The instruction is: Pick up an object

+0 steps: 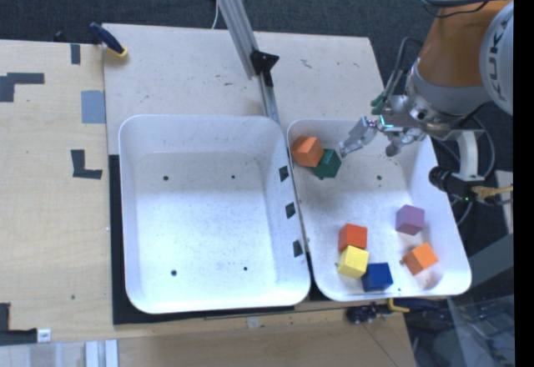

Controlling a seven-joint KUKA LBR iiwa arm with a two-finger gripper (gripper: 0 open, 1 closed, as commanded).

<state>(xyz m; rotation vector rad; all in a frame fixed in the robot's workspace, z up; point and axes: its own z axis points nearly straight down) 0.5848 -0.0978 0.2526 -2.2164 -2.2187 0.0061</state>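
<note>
My gripper (345,148) hangs over the far part of the right bin (440,205), reaching in from the right. Its tip points down and left at a green block (328,164), just to the block's upper right. Whether it touches the block cannot be made out. An orange block (306,151) leans against the green one on its left, close to the bin's left wall. Near the front of the same bin lie a red-orange block (353,236), a yellow block (353,261), a blue block (377,275), a purple block (410,218) and another orange block (421,258).
The left bin (125,158) sits beside the right one, sharing a raised divider. A slanted metal pole (236,13) crosses above the far edge of both bins. A small blue and yellow tool (108,40) lies on the bench at the far left.
</note>
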